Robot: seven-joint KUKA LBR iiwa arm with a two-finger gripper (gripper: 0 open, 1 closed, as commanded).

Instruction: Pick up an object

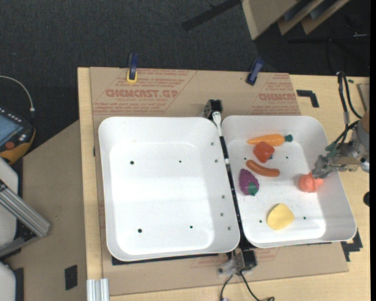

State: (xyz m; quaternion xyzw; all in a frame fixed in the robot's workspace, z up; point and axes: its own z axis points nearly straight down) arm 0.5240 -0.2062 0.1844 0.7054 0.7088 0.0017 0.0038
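2 shallow white plastic bins on tabletop; right bin (335, 194) has 6 toy foods w/ end effector (322, 170) touching pink round fruit (309, 183), can't tell if gripping.

The arm (359, 147) is cut off by the right edge, so just its wrist end shows. The gripper (320, 172) sits over the top of the pink fruit (308, 183), hiding part of it, and it is too small and blurred to tell whether it touches the fruit. The green end of the purple eggplant (248, 182) is too small to make out clearly. At the left edge, a dark device (12, 134) with a blue screen is cut off. The wooden boards (294, 14) at the top edge are cropped too.
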